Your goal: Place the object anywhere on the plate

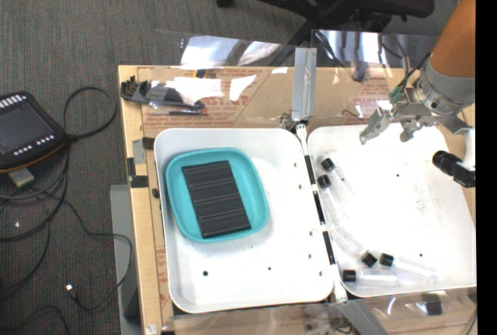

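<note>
Even, fairly bright overhead light falls across the scene. The white bins are close to washed out, with only faint shadows inside them. Strong glare streaks the clear panel at the far side of the bench. The carpet looks grainy, and overall sharpness is soft.

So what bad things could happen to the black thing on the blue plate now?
The black object already lies on the teal plate, tilted, one corner near the rim, so a bump might slide it off. The gripper sits over the far edge of the right bin; swinging left too low could knock the plate.
</note>
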`<move>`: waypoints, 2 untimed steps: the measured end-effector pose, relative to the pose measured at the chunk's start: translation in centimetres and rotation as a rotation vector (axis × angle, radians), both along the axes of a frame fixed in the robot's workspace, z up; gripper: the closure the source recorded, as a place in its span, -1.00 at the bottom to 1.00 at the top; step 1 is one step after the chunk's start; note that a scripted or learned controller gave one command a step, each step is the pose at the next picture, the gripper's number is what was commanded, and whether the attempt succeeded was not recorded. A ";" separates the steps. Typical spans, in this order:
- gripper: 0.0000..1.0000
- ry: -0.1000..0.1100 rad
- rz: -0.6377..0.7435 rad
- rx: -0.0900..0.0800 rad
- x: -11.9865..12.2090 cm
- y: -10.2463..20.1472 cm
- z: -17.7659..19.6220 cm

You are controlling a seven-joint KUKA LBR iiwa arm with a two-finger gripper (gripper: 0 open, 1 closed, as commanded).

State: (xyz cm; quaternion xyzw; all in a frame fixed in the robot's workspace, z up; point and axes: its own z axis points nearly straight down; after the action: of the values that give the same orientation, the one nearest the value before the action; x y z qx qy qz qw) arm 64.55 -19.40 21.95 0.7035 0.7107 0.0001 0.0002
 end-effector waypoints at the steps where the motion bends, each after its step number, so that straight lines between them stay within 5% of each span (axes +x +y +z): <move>1: -1.00 0.002 0.073 0.001 -0.1 1.8 0.4; 2: -1.00 0.001 0.158 0.001 -0.1 3.1 -1.5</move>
State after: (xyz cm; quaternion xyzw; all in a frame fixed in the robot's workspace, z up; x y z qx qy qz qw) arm 64.45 -16.26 20.44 0.6453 0.7640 0.0001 -0.0006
